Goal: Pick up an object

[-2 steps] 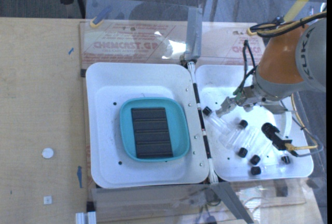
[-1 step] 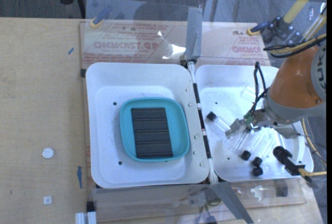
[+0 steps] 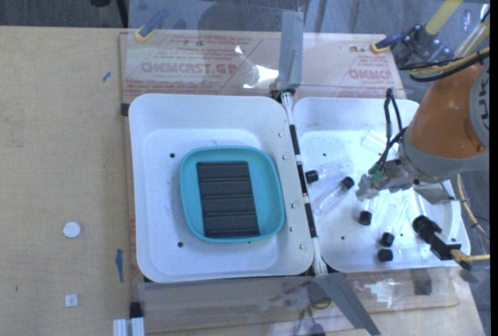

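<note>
The right bin [image 3: 342, 249] holds several small black caps, among them one [image 3: 311, 175] by its left wall, one [image 3: 363, 216] in the middle and two [image 3: 385, 246] near the front. Clear plastic vials [image 3: 330, 197] with dark tips lie between them. My gripper [image 3: 367, 185] is low over the middle of this bin, just right of a black-tipped vial end [image 3: 346, 183] and just above the middle cap. Nothing can be seen held by it.
The left bin [image 3: 156, 132] bears a teal tray [image 3: 231, 193] with a dark ribbed insert. A clear acrylic sheet [image 3: 202, 62] stands behind both bins. A tan bench top [image 3: 54, 132] stretches left, with a small white disc [image 3: 71, 230] on it.
</note>
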Controlling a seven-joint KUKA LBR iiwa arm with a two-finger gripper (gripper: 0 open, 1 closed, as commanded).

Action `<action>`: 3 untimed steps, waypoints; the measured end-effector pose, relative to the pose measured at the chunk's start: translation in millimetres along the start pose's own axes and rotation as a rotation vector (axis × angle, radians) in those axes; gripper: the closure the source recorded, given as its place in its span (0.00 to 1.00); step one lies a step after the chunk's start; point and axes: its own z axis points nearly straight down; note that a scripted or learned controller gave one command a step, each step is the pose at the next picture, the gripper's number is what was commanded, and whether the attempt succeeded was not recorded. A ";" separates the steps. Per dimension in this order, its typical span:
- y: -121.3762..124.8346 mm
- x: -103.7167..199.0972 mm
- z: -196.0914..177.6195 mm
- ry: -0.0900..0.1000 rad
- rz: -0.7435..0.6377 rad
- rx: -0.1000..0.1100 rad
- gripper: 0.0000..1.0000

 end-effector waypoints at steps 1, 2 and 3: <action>47.2 46.0 -62.1 0.001 -0.069 0.004 1.00; 47.1 45.8 -62.1 0.001 -0.068 0.004 0.00; 8.8 17.3 26.8 0.001 -0.108 0.004 0.00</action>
